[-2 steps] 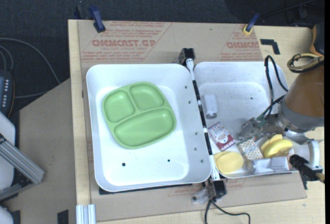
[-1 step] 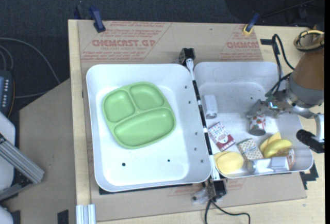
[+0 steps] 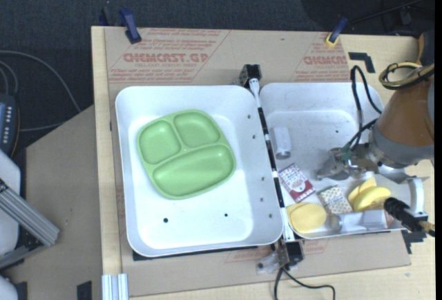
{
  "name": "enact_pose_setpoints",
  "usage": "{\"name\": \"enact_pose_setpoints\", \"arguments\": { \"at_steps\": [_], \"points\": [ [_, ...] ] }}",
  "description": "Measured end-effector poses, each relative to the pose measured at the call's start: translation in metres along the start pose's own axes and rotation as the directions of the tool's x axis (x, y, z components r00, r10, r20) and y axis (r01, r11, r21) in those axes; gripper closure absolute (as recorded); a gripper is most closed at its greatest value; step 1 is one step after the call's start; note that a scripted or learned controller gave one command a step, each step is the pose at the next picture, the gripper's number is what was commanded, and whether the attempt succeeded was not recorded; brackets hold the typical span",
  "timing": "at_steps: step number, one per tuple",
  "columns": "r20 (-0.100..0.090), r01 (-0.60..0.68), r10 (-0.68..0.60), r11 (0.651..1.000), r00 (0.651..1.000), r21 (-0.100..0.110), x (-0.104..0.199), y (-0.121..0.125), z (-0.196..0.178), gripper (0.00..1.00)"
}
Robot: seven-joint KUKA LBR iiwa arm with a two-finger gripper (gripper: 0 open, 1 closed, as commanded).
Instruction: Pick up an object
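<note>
Green divided plate (image 3: 185,152) in left bin (image 3: 131,112), small items in right bin (image 3: 311,101), fingers' (image 3: 336,166) state unclear.

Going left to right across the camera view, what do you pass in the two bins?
Green divided plate in the left bin → small grey cylinder → red and white packet → pale yellow round piece → checkered packet → yellow banana-like piece.

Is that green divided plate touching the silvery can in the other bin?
Apart. The camera view shows the green plate in the left bin and the can in the right bin, with both bin walls between them.
</note>
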State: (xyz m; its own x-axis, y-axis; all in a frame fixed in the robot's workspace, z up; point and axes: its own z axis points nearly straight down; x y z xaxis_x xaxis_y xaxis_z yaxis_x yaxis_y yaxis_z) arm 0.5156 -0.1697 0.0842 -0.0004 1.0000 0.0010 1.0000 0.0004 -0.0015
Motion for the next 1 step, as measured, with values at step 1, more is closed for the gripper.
{"name": "enact_pose_setpoints", "arguments": {
  "at_steps": [1],
  "points": [
    [0.003, -0.001, 0.001, 1.0, 1.0, -0.003, -0.0346, 0.0337, -0.0007, 0.0]
  ]
}}
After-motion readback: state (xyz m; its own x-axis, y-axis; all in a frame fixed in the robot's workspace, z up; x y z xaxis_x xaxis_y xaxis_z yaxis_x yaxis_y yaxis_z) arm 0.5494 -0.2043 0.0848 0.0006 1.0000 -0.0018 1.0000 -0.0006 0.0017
